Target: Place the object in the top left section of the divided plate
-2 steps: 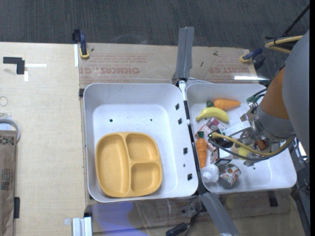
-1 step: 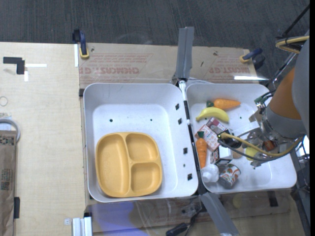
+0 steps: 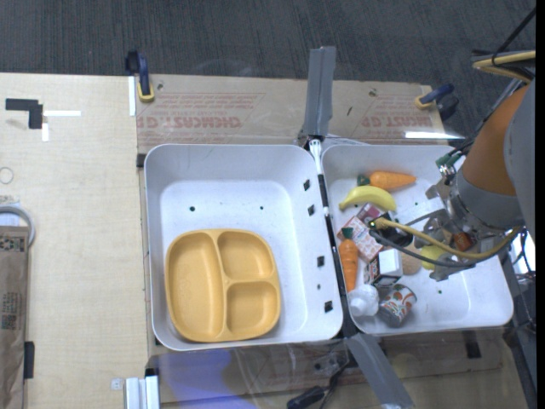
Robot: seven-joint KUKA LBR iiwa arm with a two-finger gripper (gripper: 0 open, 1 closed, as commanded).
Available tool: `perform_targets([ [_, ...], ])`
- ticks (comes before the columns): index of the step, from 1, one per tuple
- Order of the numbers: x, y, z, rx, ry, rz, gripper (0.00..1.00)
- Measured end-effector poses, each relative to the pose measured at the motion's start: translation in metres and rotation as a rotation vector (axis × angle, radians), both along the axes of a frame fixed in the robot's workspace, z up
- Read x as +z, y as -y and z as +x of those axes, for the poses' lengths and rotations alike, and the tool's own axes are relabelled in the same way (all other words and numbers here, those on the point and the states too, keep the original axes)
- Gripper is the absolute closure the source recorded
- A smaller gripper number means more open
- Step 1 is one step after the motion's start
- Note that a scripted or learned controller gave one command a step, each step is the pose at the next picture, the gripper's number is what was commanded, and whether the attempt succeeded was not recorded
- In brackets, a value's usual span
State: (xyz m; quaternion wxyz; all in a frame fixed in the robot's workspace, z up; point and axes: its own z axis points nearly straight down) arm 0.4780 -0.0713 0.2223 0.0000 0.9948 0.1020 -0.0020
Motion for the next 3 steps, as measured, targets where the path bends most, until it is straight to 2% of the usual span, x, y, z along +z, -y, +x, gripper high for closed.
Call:
perform_targets([
  [1,-0.131,0.029,-0.001,-0.006,0.000,0.002,1.00],
  [2,-0.032,-0.009,0.000,-0.001,0.000,0.000,1.00],
  [3,-0.032,-0.074,0.000,0.279,-0.001,0.002,1.00],
])
